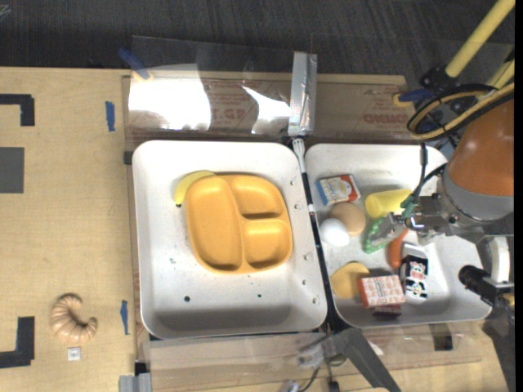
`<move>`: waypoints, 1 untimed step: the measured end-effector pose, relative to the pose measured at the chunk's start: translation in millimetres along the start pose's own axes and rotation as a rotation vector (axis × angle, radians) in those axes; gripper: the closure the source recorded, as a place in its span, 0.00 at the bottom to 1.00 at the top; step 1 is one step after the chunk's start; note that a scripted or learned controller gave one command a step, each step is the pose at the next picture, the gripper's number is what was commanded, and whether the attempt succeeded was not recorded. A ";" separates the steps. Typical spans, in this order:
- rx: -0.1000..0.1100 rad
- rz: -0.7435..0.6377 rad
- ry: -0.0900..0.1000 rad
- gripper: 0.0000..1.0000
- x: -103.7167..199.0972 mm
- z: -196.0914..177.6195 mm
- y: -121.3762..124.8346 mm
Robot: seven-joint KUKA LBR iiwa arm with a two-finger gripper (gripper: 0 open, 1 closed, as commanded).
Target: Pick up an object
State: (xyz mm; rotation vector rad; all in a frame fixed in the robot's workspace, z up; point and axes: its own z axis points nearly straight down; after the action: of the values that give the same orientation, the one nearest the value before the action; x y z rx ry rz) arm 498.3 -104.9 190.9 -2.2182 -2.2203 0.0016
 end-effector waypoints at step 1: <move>-0.003 0.000 0.000 1.00 0.4 -10.2 1.1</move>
State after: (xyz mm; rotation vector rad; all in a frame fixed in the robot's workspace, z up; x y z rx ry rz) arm 499.4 -104.5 201.0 -2.2192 -2.2222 -0.0011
